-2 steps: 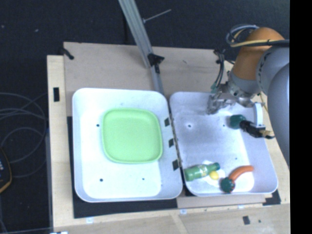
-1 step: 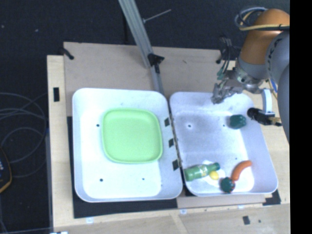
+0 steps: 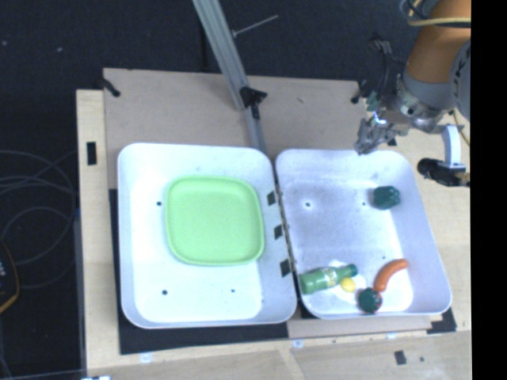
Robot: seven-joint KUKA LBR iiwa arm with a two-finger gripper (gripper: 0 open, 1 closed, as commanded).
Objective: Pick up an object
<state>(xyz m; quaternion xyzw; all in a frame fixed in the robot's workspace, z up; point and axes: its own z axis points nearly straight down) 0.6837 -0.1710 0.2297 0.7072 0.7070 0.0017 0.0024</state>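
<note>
Bins sit side by side on the bench [image 3: 95,236], their inner edges touching. The left bin [image 3: 142,291] holds a light green plate [image 3: 214,220], lying flat near its middle, a little toward the far edge. The right bin [image 3: 333,212] carries the loose things. A dark green lump [image 3: 386,197] lies alone near its far right corner. Along the near edge a green bottle [image 3: 325,278] lies on its side, its cap end pointing toward the right. Just beside the cap sits a small yellow piece [image 3: 348,285]. A second dark green lump [image 3: 368,299] rests close to the near rim, and an orange sausage [image 3: 390,273] slants up from it toward the right edge, the two nearly touching.

The gripper [image 3: 371,139] hangs over the far rim of the right bin, near the far right corner, with the arm [image 3: 432,62] behind it. Whether its tips are spread or closed cannot be told, and nothing is seen between them. A grey pole [image 3: 226,46] slants across the far side of the bench.
</note>
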